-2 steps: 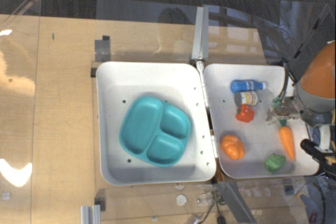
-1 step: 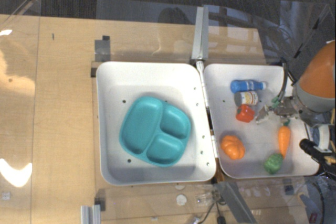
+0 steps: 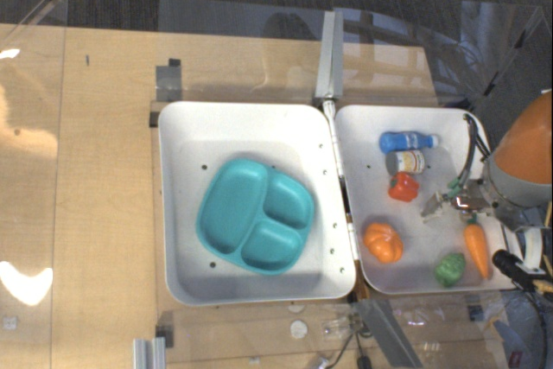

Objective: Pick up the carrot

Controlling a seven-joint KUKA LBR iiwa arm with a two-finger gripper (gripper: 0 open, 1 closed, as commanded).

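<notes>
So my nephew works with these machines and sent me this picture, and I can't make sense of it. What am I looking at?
It is one camera fixed above a workbench, looking down at a slant. Two shallow white bins sit side by side. The left bin holds a teal divided plate. The right bin holds toy food: a blue bottle, a small can, a red pepper, an orange fruit, a green vegetable and a carrot. The robot arm, grey and orange, reaches in from the right. Its gripper hangs just above the carrot, holding nothing visible.
</notes>
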